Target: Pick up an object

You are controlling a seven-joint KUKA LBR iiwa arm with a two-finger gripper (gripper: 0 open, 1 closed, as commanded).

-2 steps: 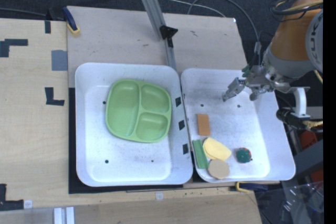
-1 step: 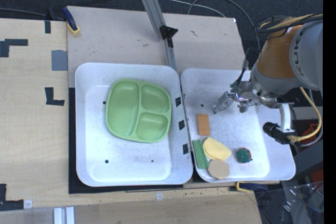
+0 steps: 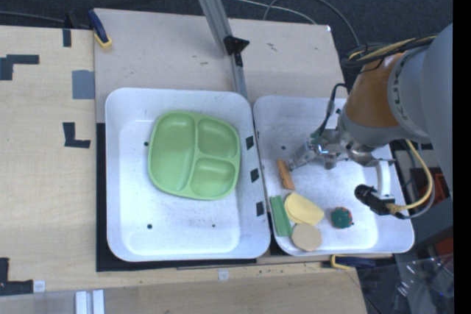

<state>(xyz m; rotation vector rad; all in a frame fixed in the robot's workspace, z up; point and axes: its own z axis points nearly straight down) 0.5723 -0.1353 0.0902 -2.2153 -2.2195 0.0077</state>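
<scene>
**Op:** Logging from the remote desk. I have the arm reaching in over the right bin. The gripper sits low, near the bin's middle. I can't tell whether it's open or closed; too small and blurred.

**Obs:** Anything in it?

**Op:** Nothing I can see held. Candidates all lie along the bin's near side: orange stick just beside the gripper, green bar against the left wall, yellow piece touching a tan disc, small dark-green item a little apart. Left bin carries the green divided plate.

**Obs:** Risks?

**Op:** My judgement: the orange stick is thin and lies flat, so a descent could skate off it or nudge it toward the wall. The yellow piece and disc touch; going there may shove both. The green bar hugs the wall, little room for a finger.
</scene>
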